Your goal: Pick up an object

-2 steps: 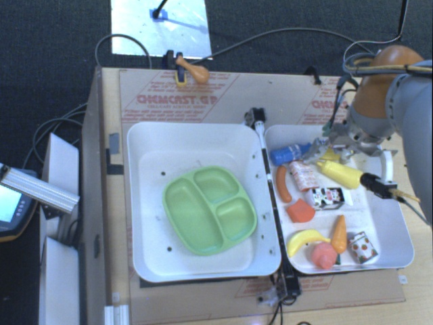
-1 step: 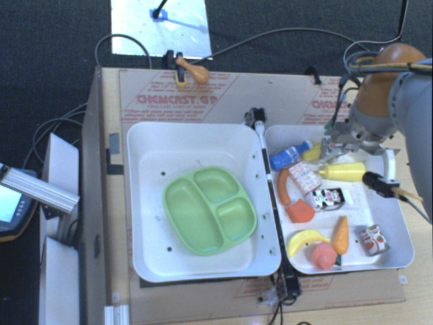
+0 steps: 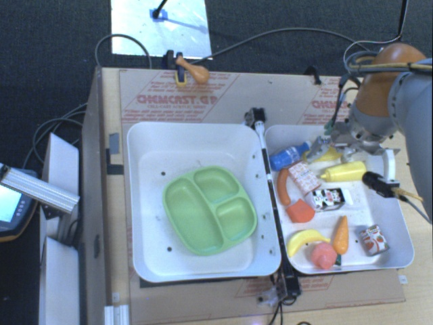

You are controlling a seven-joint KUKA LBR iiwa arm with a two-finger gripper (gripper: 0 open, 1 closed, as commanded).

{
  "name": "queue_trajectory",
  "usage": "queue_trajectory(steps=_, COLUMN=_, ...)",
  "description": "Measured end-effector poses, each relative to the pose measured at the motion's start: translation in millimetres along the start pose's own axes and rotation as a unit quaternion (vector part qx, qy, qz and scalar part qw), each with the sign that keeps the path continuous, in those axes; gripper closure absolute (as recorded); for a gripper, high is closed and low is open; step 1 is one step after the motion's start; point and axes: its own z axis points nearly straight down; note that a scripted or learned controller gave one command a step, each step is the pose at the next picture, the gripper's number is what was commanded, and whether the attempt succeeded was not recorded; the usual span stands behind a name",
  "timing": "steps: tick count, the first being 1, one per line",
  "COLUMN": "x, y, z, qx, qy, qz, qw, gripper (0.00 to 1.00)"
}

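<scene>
pink toy [image 3: 323, 254] and banana [image 3: 304, 240] lie at right bin's [image 3: 399, 252] near edge. gripper [image 3: 329, 141] hovers by far edge over yellow bottle [image 3: 344, 172]; grip state can't be told. bottle prob light, stiff, slick plastic; best taken across its body.

Bench [image 3: 203, 93] bearing two bins [image 3: 145, 154]

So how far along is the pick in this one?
Nothing looks picked yet. The arm is down over the far end of the right bin, near the blue bottle and yellow bottle. Its grip is hidden, so a hold is unconfirmed. The carrot and banana lie untouched. Grasp and lift remain.
</scene>
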Motion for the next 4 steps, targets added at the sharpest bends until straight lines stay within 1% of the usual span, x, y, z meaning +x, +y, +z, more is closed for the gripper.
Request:
queue_trajectory(steps=1, x=-16.5, y=-38.8, z=13.8, qx=-0.010, qy=0.002, qz=-0.001, qw=0.9999, gripper=0.00)
queue_trajectory(steps=2, x=10.7, y=7.4, z=16.3, qx=0.005, qy=0.003, qz=0.003, qw=1.0000, gripper=0.00)
queue_trajectory(steps=3, x=-19.8, y=-57.9, z=14.2, qx=-0.010, qy=0.002, qz=0.000, qw=1.0000, gripper=0.00)
queue_trajectory(steps=4, x=-19.0, y=-56.5, z=3.1, qx=-0.012, qy=0.002, qz=-0.001, qw=0.9999, gripper=1.00)
